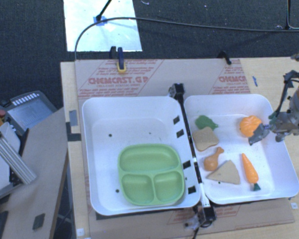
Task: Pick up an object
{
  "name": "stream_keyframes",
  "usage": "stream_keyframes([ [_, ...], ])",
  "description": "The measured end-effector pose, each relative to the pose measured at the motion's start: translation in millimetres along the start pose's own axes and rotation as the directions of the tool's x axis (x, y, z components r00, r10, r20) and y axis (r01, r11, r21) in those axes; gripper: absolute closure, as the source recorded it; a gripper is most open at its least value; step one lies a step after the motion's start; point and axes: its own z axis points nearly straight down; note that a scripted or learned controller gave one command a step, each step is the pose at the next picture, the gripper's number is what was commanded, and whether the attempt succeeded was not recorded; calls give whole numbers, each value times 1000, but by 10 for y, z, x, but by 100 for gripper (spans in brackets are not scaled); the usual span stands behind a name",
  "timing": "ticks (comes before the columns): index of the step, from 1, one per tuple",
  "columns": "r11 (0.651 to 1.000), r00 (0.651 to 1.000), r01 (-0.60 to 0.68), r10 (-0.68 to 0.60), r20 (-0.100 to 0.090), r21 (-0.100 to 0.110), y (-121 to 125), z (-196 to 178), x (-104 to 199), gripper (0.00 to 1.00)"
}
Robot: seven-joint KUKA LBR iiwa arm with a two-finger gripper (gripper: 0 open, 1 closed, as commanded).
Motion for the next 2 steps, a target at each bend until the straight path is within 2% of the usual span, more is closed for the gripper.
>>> stream_keyframes([
  [1, 1000, 1000, 4, -4, 3, -11, 28, -60, 4, 0],
  [2, 1000, 1000, 2, -2, 1, -7, 69, 550, 55, 0],
])
